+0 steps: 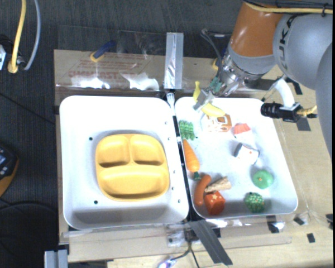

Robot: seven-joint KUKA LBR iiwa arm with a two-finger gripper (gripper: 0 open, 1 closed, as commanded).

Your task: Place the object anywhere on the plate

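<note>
With the pincer [204,100] hovering over the yellow toy [213,110], grip state indeterminable, I judged that toy light, rigid, slippery, best grasped across its narrow middle.

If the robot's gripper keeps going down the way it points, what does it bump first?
Probably the yellow toy right below the gripper in the right bin, though depth is hard to judge from this slanted view.
</note>
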